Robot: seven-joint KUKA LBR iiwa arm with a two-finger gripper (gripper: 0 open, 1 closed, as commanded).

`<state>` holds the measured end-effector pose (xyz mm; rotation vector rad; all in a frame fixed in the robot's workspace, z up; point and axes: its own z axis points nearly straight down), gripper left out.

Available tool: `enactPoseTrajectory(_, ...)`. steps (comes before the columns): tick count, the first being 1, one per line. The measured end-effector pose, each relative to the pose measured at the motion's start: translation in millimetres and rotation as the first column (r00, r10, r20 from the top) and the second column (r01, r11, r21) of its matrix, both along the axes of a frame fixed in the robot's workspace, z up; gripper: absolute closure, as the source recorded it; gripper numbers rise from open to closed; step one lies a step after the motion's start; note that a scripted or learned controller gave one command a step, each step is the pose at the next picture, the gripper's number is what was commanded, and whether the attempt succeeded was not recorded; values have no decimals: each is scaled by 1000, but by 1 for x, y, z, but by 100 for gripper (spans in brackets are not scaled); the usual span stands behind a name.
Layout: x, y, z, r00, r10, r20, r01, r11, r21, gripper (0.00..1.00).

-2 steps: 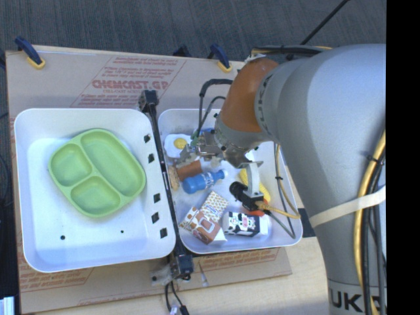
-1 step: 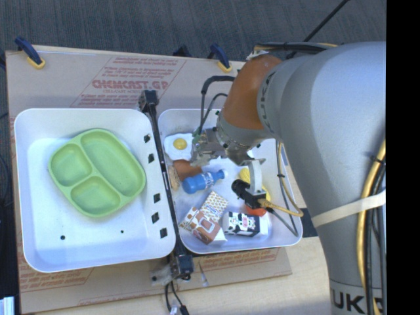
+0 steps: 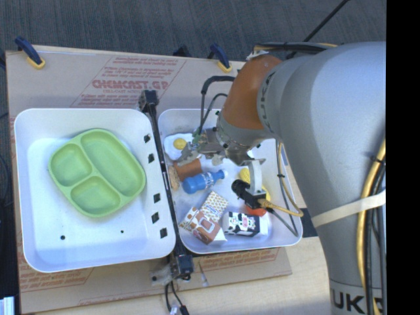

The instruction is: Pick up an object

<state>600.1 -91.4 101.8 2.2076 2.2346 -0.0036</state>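
Hovering gripper (image 3: 205, 148) — over brown bottle (image 3: 189, 168)

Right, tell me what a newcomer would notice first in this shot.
The big grey arm with its orange band dominates, reaching in from the right over the right bin. Next comes the light green divided plate, lying alone in the left bin. Under the hand sits a jumble of small things, among them a blue bottle and a black-and-white carton.
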Motion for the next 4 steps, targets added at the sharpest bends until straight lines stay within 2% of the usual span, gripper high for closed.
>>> enactPoseTrajectory(1, -17, -9, -10, 1000, -5, -3, 5, 1000, 1, 0)
enactPoseTrajectory(2, -16, -8, 0, 1000, -2, -3, 2, 1000, 2, 100)
enactPoseTrajectory(3, -16, -8, 0, 1000, -2, -4, 2, 1000, 2, 0)
enactPoseTrajectory(4, -15, -8, 11, 1000, 1, -4, -1, 1000, 2, 100)
